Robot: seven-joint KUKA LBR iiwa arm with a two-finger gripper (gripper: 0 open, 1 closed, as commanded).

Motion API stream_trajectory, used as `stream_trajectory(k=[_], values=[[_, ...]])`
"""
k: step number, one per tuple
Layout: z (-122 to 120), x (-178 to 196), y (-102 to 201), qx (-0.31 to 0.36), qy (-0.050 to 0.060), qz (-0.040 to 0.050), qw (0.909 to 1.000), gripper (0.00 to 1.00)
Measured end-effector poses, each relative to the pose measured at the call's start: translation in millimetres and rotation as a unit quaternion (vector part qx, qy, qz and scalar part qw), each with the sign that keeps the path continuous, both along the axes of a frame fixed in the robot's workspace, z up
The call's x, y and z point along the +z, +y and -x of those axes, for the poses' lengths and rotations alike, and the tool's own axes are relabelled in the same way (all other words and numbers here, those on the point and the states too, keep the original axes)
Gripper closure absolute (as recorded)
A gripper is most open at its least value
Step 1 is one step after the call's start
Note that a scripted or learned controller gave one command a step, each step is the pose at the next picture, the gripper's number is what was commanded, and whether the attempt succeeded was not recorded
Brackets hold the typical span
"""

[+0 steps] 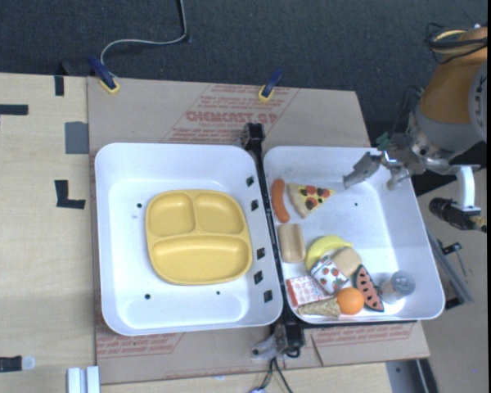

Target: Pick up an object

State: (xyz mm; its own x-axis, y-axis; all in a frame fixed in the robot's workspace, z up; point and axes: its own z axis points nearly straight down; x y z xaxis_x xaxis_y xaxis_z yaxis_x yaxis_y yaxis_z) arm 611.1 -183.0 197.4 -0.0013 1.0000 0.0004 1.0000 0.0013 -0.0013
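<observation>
Tool (377,171) hung over the right bin's (393,219) far right corner, fingers spread apart, nothing between them. Pizza slice (308,197) lay in that bin, left of the tool and well apart from it, just beside a hot dog (280,200). Yellow divided plate (200,237) sat in the left bin (123,219).

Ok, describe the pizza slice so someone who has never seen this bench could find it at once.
Start at the right white bin, the one full of toy food, and look to its upper left area near the divider. The pizza slice lies there, just right of the upright hot dog sausage. It is the only triangle, pale yellow with red dots.
</observation>
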Motion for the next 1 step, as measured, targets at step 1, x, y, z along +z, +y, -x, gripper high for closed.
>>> stream_trajectory(k=[1], values=[[-54.5,-107.9,42.5,0.0,-0.003,0.0008,1.0,0.0]])
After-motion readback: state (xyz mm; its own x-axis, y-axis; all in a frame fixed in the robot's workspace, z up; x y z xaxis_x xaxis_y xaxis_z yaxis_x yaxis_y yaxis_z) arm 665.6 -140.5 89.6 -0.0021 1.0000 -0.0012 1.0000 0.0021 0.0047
